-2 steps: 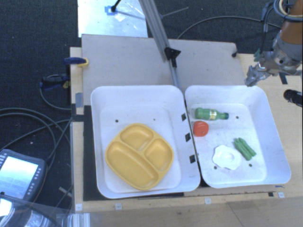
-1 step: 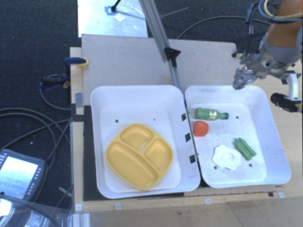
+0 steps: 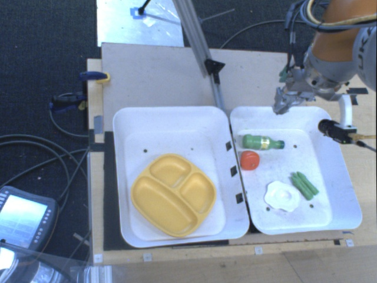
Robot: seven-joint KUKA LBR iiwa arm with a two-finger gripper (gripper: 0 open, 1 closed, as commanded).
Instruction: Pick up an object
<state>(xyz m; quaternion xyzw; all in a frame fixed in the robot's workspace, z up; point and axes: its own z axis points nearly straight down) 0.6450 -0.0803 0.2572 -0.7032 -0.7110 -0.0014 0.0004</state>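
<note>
Yellow tray (image 3: pixel 172 194) in left bin (image 3: pixel 126 122); tool (image 3: pixel 283 106) above right bin (image 3: pixel 347 211), finger state unclear.

Yellow tray (image 3: pixel 172 194) glossy plastic; white bins (image 3: pixel 177 122) smooth plastic; bench (image 3: pixel 159 75) matt board.

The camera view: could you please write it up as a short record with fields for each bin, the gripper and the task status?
left bin: yellow divided plate
right bin: green bottle lying on its side, red tomato, white fried egg toy, green beans
gripper: above the right bin's far rim, nothing seen between its fingers
nearest object to gripper: green bottle
task status: no object picked up yet
</note>
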